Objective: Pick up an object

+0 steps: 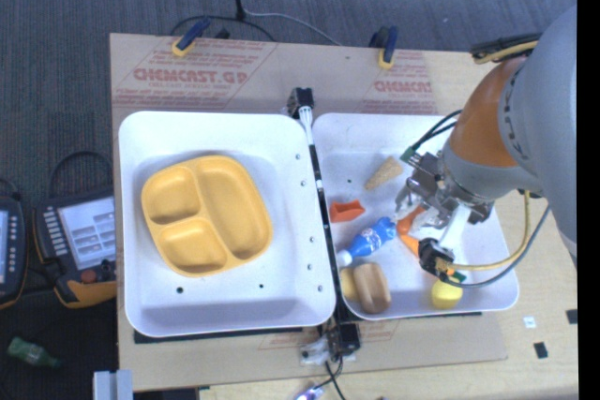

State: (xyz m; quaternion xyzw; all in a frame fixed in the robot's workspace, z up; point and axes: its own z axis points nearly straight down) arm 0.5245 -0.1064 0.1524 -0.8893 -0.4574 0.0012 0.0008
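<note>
Several small objects lie in the right bin (487, 300): an orange piece (409, 235) under the gripper (419, 218), a blue bottle (371, 239) beside it, a brown bun (367, 286) at the near edge, a yellow ball (446, 294) in the near right corner. Finger state cannot be told. Descend squarely on one item, clear of neighbours. A yellow tray (204, 214) fills the left bin (141, 314).
</note>
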